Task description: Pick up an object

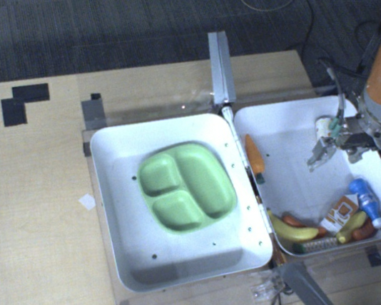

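Gripper (pixel 322 149) hangs with fingers spread, gripping nothing, over the right bin (pixel 279 122) near the carrot (pixel 253 155)

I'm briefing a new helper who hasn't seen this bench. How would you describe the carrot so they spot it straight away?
Look at the right bin of the two white ones. Along its left wall, next to the divider between the bins, lies the carrot: a slim orange stick pointing up and down the picture. It lies alone, apart from the banana, the blue bottle and the other things heaped at the bin's near edge.

No legible text (packaging too blurred).
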`<state>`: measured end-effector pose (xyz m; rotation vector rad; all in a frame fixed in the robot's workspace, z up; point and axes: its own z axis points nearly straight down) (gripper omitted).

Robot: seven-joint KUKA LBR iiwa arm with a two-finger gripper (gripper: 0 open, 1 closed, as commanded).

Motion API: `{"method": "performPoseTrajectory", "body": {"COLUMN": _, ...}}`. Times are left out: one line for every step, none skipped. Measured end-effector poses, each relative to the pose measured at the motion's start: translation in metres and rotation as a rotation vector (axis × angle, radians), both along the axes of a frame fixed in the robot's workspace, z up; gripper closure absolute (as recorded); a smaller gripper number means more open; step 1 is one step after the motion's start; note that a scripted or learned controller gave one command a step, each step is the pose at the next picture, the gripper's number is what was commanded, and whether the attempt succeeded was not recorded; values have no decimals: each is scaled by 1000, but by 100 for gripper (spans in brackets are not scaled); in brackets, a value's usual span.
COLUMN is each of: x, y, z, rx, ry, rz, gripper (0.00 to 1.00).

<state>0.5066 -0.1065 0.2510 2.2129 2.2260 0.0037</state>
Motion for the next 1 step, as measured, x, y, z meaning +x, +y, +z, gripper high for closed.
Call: {"method": "performPoseTrajectory", "body": {"x": 16, "y": -9, "z": -41, "rx": 2, "ry": 1, "rz": -142, "gripper": 0}}
